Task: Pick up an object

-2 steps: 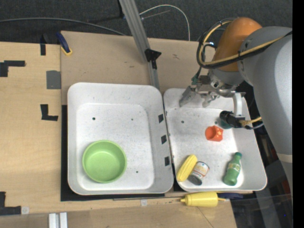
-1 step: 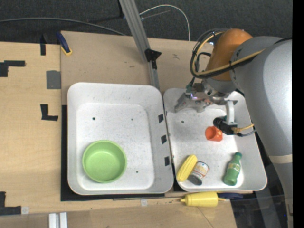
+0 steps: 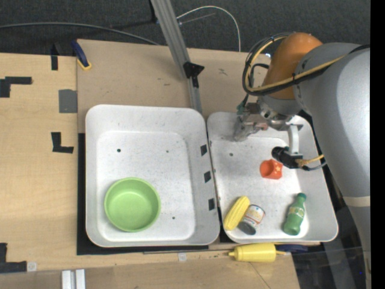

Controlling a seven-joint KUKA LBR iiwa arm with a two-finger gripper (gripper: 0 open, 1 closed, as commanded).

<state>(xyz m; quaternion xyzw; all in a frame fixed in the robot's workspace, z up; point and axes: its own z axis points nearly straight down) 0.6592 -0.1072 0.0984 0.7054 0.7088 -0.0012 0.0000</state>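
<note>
My gripper hangs over the far left corner of the right bin, above bare bin floor. Nothing shows in it. An orange cup lies in the middle of that bin, a little to the right of and nearer than the gripper. Along the bin's near side lie a yellow corn cob, a small can touching it, and a green bottle. A green bowl sits in the near left corner of the left bin.
A yellow bottle lies on the bench just outside the right bin's near rim. A grey metal pole slants down to the gap between the bins. The grey arm covers the right bin's far right side.
</note>
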